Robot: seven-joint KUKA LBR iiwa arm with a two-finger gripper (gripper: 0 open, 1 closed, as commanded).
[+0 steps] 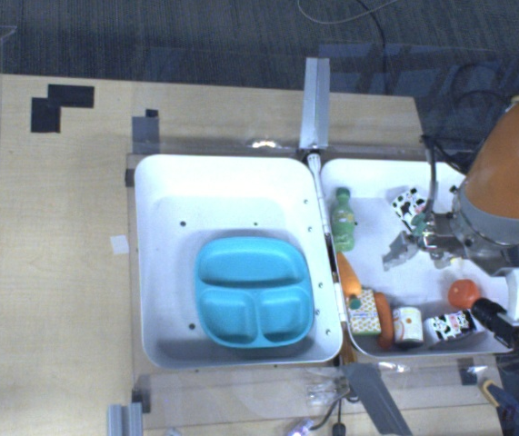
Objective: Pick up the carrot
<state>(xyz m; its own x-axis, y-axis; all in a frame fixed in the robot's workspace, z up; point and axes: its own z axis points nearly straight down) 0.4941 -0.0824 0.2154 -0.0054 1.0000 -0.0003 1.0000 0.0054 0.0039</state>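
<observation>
Against right bin's left wall, slim orange carrot (349, 276), lying lengthwise, tapered

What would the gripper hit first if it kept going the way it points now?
Likely bare floor of the right bin. The gripper points left and downward, toward the carrot by the left wall, though depth is hard to judge from above.

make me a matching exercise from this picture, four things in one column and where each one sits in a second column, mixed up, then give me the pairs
Things
1. blue divided tray
2. green bottle
3. carrot
4. tomato

Places
A. right bin, at the left wall, just nearer the camera than the green bottle
B. left bin
C. right bin, toward its right side, below the end effector in the image
D. right bin, far end of its left wall

Pairs: 1-B, 2-D, 3-A, 4-C
</observation>
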